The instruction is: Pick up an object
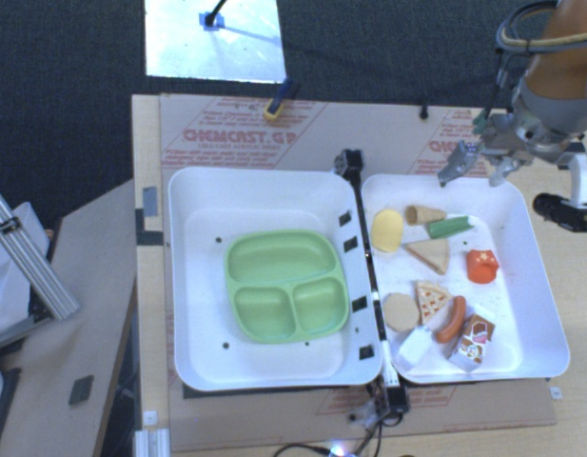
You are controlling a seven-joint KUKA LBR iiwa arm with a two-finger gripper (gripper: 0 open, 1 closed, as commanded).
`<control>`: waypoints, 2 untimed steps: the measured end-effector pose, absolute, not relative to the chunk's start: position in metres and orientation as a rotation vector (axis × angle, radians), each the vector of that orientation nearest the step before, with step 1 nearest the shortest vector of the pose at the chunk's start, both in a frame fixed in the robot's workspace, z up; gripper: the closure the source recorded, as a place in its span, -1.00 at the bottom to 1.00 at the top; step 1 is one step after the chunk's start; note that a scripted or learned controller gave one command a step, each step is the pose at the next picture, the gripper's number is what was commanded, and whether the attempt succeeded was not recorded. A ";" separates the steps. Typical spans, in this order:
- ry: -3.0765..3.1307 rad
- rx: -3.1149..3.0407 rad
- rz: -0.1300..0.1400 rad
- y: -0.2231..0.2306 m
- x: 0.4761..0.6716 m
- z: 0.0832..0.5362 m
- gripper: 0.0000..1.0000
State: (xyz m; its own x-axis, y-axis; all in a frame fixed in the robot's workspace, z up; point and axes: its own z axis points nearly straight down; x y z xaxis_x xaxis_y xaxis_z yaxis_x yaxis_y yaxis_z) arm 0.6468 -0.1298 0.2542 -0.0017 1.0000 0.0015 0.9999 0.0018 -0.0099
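right bin (538,255): toy foods, namely yellow lemon (387,229), green pepper (449,226), orange cup (481,267), pizza slice (431,302), red sausage (450,319). left bin (203,284): green divided plate (283,285). gripper (478,164) above right bin's far rim, fingers spread, pinching nothing.

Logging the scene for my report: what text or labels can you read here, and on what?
"CHEMCAST GP": red print on the brown sheet behind the left bin.
Red print on the sheet behind the right bin: partly hidden, unreadable.
Small carton: printing too small to read.
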 end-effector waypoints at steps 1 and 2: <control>-2.226 -2.218 -0.001 -0.130 0.649 0.262 -1.00; -2.222 -2.217 0.003 -0.125 0.643 0.202 -1.00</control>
State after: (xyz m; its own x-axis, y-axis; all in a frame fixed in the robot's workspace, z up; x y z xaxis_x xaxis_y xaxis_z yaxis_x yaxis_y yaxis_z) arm 0.6432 -0.1247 0.2015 -0.0023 1.0000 0.0004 1.0000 0.0023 -0.0029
